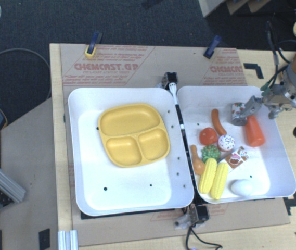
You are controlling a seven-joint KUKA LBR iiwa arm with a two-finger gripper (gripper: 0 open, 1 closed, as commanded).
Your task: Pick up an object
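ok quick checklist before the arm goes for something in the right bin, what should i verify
1. Gripper over the right bin, near its upper edge: ok.
2. Finger state: cannot tell, too small and blurred.
3. Anything held: cannot tell; the orange carrot lies right beside the gripper, contact unclear.
4. Target free of neighbours: not ok for the corn cobs, packed against the broccoli and other toys; ok for the white egg, which lies apart.
5. Sausage reachable from above: ok, nothing on top of it.
6. Yellow divided plate in the left bin, away from the arm: ok.
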